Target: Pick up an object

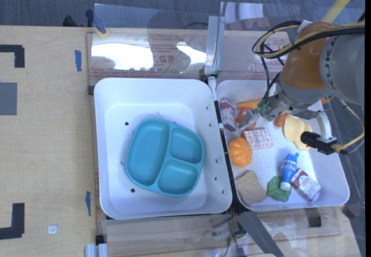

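the left white bin (110, 134) holds a teal three-part plate (165, 157). the right white bin (336, 183) holds the small goods. the grey arm (342, 70) bends in from the right, its gripper (264, 108) low over the bin's far end beside a carrot (248, 104); whether it is spread or closed cannot be told. nearer lie a bread slice (250, 187), an orange pumpkin (240, 152), a red-and-white carton (305, 185), a red checked packet (258, 138) and a blue-and-white bottle (287, 171); their print is too small to read.

The plate (165, 157) is turquoise; the left bin (110, 134) and right bin (338, 183) are white. The pumpkin (240, 152) is orange, the bread slice (250, 187) tan, the bottle (287, 170) blue and white.
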Available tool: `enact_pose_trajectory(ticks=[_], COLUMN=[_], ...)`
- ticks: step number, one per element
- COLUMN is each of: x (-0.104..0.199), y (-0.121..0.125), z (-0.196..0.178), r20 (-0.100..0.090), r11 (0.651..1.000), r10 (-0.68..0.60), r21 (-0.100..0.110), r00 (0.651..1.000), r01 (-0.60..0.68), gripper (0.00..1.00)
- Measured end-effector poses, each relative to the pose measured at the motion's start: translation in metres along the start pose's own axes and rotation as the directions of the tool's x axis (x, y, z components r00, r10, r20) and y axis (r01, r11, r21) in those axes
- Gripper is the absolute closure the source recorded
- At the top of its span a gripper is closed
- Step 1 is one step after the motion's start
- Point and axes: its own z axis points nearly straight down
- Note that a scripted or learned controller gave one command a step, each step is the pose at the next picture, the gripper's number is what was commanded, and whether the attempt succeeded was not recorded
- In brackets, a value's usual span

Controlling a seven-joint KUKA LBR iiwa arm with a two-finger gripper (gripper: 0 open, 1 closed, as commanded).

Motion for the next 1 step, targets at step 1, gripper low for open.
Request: enact_pose_trajectory(ticks=[1], x=[-0.0034], y=[0.0234], z=[0.0090], r20=[-0.003], r11=[0.989], r10=[0.146], r21=[0.015], r00=[0.989], r01=[-0.145], gripper=[0.00])
